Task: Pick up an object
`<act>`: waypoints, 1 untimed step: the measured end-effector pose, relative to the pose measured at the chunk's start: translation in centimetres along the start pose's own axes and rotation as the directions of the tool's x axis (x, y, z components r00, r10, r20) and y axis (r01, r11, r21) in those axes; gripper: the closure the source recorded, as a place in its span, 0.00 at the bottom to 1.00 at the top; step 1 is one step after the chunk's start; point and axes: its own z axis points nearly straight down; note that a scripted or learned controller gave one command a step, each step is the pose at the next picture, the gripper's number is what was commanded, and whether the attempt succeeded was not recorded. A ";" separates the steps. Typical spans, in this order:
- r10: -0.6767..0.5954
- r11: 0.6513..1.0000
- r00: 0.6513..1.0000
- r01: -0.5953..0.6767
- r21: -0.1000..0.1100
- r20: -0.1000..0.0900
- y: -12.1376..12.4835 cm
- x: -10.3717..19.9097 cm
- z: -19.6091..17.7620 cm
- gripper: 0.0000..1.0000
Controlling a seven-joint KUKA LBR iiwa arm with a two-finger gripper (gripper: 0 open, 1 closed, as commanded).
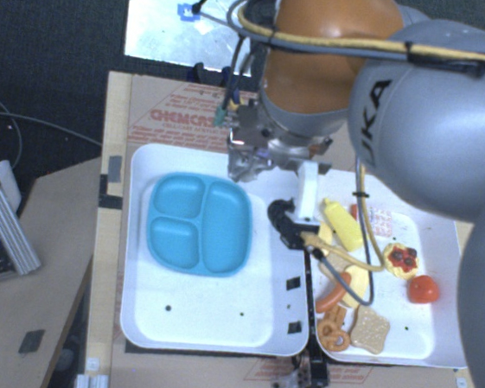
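- While the grey arm (442, 124) leans over the surface (161, 110), its pincer (242, 168) hangs just past the far edge of the blue plate (197, 224), near that plate's far right corner.
- From where I stand I cannot tell how wide the pincer is parted, and I can make out nothing held in it.
- That blue plate, split into three compartments, lies flat in the left bin (203, 310), towards the bin's far side.
- All the other things lie to the right of the blue plate, in the right bin (422, 340).
- Closest to the plate on that side is a yellow banana-like piece (343, 225), lying at a slant.
- Further right of the plate sit a small yellow tart with red bits (403, 259) and, just beside it, a red tomato (423, 289).
- Right of the plate and nearer to me lie an orange sausage-like piece (334, 293), a slice of toast (370, 331) and a pretzel (333, 336), the last two touching.
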 end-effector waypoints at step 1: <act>-0.003 1.000 1.000 0.003 0.021 0.004 -5.9 -2.4 8.5 1.00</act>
